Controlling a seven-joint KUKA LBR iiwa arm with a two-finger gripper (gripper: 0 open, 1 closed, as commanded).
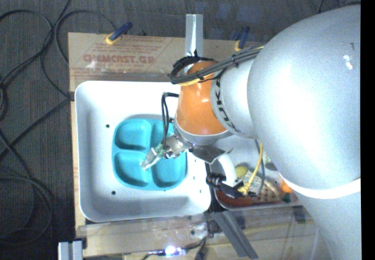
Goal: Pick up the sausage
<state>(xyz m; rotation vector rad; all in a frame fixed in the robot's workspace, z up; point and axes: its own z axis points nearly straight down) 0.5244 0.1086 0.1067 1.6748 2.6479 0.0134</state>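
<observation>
Probably a miss: gripper (153, 157) sits mid-frame over the blue tray (133, 136), finger state unclear, and no sausage lies beneath it

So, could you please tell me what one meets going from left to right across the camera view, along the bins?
Left white bin's rim → blue sectioned tray → gripper over the tray → orange wrist band → cluttered right bin, its items too hidden to name.

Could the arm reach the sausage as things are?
Probably not at once: the end effector is over the blue tray in the left bin, while the likely sausage lies in the right bin beneath the arm.
</observation>
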